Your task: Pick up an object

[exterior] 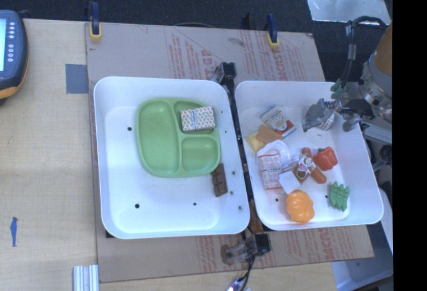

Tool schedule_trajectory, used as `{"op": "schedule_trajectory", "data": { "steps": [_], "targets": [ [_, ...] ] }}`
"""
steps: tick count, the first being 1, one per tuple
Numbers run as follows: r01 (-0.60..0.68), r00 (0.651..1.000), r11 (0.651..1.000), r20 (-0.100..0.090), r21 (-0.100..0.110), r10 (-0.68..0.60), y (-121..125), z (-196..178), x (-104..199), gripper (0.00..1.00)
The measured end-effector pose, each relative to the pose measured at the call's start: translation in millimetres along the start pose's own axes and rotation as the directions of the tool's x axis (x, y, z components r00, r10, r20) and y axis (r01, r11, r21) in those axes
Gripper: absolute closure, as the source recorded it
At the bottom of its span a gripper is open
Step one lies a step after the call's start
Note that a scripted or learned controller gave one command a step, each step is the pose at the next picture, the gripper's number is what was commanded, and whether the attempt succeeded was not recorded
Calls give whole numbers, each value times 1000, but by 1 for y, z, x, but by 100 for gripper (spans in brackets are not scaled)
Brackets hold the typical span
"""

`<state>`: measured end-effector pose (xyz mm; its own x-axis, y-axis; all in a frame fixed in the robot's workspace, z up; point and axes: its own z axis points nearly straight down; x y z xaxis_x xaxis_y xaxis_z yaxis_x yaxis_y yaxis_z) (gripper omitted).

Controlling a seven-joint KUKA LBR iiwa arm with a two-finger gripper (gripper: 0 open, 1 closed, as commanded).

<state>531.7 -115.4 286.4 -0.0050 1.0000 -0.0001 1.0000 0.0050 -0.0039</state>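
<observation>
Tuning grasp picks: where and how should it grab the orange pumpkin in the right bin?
Take the pumpkin across its round body, coming straight down from above. It sits near the right bin's front wall with open floor on its left and right, so set the fingers there. The green block lies apart to its right. Probably an easy pick.
</observation>
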Motion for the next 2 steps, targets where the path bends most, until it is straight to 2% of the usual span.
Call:
{"op": "schedule_trajectory", "data": {
  "steps": [1, 2],
  "targets": [
    [-1, 1000, 1000, 2, -7, 1, -2, 165, 8, 0],
    [2, 1000, 1000, 0, -6, -2, 69, 191, 9, 0]
  ]
}}
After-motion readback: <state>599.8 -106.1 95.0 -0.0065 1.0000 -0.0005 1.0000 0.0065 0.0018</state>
